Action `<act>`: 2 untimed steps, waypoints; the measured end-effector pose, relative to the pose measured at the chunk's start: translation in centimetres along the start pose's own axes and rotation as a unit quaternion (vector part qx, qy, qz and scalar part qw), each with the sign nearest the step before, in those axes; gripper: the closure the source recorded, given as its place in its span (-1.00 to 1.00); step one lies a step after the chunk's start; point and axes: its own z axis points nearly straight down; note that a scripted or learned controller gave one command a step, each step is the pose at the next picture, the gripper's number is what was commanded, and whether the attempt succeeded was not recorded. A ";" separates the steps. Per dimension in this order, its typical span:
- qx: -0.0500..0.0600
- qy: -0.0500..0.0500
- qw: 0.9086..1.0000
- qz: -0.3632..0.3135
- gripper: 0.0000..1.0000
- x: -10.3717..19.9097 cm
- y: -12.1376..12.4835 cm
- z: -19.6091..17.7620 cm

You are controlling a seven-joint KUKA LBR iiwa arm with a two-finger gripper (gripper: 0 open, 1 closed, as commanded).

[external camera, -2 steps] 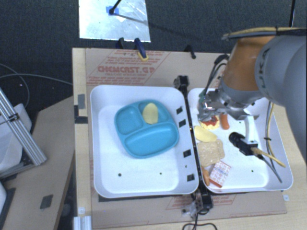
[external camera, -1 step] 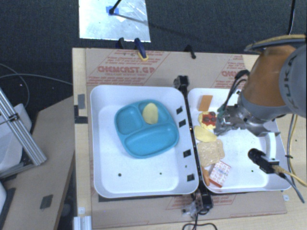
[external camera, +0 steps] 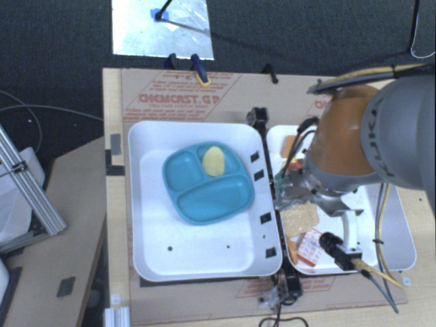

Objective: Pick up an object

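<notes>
Objects lie in both bins. A yellow lump rests in the far right compartment of a blue divided plate, which sits in the middle of the left bin, toward the surface's left edge. In the right bin, nearer the right edge, a tan square lies against the bin's left wall. A red-and-white packet lies just beside it toward the near edge, and an orange piece shows at the bin's far left corner.

The grey arm, with its orange band, reaches across the right bin and covers much of it. The hand is low over that bin's left side, just beyond the tan square and well apart from the yellow lump. The wrist hides it, so whether it is wide, narrow or holding anything cannot be told.

The surface is pale wood, covered under the bins by a brown sheet printed in red. Small black clips line the seam where the bins meet. A blue-and-yellow clamp grips the far edge. Beyond it, a shiny silver sheet lies on dark carpet. An aluminium rail slants past the left edge, with thin black cables near it.
</notes>
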 end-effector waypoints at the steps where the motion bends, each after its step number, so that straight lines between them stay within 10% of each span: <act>1: -0.006 0.001 1.000 -0.003 1.00 9.7 2.6 -6.9; 2: -0.007 0.001 1.000 -0.001 1.00 13.8 0.6 -17.2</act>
